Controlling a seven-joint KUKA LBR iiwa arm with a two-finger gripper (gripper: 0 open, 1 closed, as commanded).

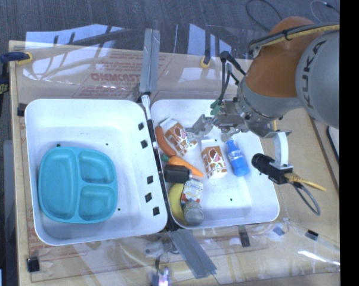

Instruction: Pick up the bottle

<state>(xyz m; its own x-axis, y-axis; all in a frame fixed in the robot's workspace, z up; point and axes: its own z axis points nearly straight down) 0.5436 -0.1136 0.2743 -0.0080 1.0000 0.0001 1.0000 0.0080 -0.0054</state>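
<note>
Two white bins [78, 115], one blue bottle [237, 158], two cartons [214, 161].

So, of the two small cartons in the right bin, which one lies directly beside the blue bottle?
The carton in the middle of the right bin; the blue bottle is just right of it. The other carton lies further left, near the divider.

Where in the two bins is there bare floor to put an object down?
The left bin has bare floor around the blue divided plate. In the right bin, the patch below the blue bottle is bare. Its left side by the divider is crowded with cartons, carrot and banana.
</note>
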